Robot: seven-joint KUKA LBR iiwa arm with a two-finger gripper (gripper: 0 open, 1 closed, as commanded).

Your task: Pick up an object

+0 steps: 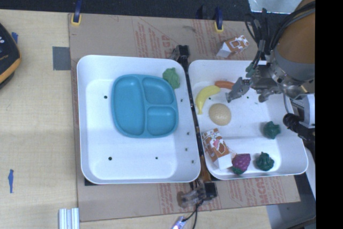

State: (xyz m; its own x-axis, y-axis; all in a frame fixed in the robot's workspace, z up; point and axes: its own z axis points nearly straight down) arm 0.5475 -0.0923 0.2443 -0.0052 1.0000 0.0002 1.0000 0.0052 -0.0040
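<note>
Camera view from above: the gripper [247, 91] hangs over the right bin [300, 161], jaws spread apart and holding nothing, just right of the banana [205, 97] and the egg [219, 114].

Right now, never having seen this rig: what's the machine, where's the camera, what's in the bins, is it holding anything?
One camera looks down at a slant on a bench with two shallow white bins. The grey arm with an orange band reaching in from the right is a robot arm; its two-finger gripper hangs over the right bin. Its fingers look spread with nothing between them.

The left bin holds a blue divided plate and a green leafy toy at its upper right corner.

The right bin holds toy food: a banana, an orange carrot-like piece, a beige egg-shaped item, a small printed carton, a purple piece and two dark green pieces. Another small carton lies outside the bins.
</note>
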